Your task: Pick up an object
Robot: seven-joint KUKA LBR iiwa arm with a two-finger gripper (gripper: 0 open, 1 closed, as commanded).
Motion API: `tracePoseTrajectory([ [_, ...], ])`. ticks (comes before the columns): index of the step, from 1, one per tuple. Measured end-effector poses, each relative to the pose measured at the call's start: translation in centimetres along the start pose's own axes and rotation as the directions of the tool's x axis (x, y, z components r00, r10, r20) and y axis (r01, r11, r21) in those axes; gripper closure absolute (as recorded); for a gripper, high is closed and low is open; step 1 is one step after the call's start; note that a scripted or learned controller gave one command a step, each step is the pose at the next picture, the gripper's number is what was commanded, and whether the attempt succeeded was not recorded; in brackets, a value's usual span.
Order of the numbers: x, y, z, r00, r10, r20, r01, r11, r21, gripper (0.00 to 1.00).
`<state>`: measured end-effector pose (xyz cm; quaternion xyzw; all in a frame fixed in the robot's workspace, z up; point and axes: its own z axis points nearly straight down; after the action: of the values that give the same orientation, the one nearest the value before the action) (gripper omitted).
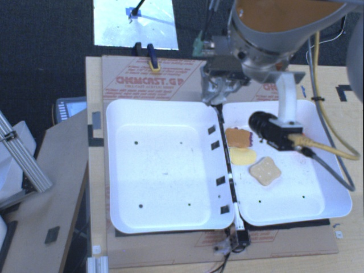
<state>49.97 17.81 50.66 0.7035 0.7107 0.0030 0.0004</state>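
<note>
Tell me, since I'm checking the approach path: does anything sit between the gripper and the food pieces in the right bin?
Nothing visible does. The gripper is at the far end of the divider between the bins, and the orange piece, yellow piece and beige toast-shaped piece lie exposed beside it.

A single fixed camera looks down at a slant from above the bench [318,78], taking in both white bins [165,169] at mid-range.

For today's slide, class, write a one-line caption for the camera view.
KUKA arm's gripper poised at the bins' back edge; right bin holds toast slice, yellow piece, orange-brown piece.
</note>
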Motion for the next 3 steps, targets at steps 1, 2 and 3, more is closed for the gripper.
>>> tracePoseTrajectory([
  [1, 5.8, 5.5, -1.7, 1.000, 0.001, 0.001, -0.001, 1.000, 0.000, 1.00],
  [2, 5.6, 6.1, -2.9, 1.000, 0.004, 0.002, -0.004, 1.000, 0.001, 1.00],
  [3, 5.5, 7.7, -2.8, 1.000, 0.009, 0.003, -0.009, 1.000, 0.002, 1.00],
])
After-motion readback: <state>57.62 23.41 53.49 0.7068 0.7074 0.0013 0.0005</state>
